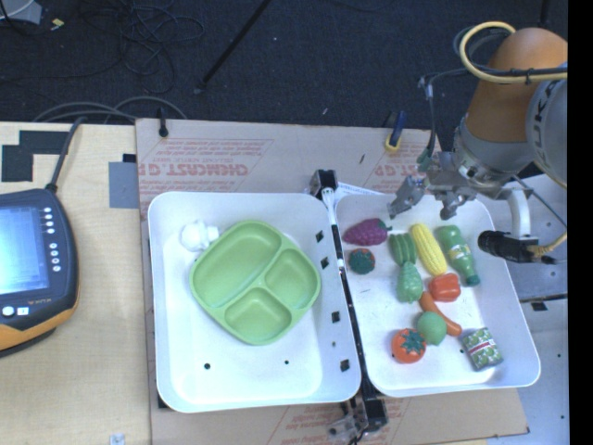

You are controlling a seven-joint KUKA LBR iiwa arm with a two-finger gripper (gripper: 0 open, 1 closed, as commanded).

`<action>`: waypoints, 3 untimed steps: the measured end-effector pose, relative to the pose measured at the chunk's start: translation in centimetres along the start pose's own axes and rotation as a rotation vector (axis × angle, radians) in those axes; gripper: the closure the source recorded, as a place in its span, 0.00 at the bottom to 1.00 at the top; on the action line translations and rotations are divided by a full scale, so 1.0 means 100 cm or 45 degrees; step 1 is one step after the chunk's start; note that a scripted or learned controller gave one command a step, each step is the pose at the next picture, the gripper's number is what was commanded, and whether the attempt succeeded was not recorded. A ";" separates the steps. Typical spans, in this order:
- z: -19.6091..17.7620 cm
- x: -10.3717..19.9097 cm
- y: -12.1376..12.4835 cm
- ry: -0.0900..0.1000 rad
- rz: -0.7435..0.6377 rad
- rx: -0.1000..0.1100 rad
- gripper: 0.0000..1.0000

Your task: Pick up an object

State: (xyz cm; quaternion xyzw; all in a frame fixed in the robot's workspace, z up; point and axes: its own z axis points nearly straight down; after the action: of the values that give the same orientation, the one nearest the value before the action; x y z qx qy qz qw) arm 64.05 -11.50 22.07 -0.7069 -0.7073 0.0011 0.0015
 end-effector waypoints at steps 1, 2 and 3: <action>0.136 -0.044 -0.059 0.003 0.006 0.004 0.00; 0.134 -0.062 -0.165 0.000 0.006 0.001 0.00; 0.123 -0.063 -0.163 0.002 0.011 -0.001 1.00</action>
State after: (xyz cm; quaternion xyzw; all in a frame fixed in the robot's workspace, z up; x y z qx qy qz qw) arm 47.72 -17.78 9.82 -0.7100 -0.7042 0.0002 0.0016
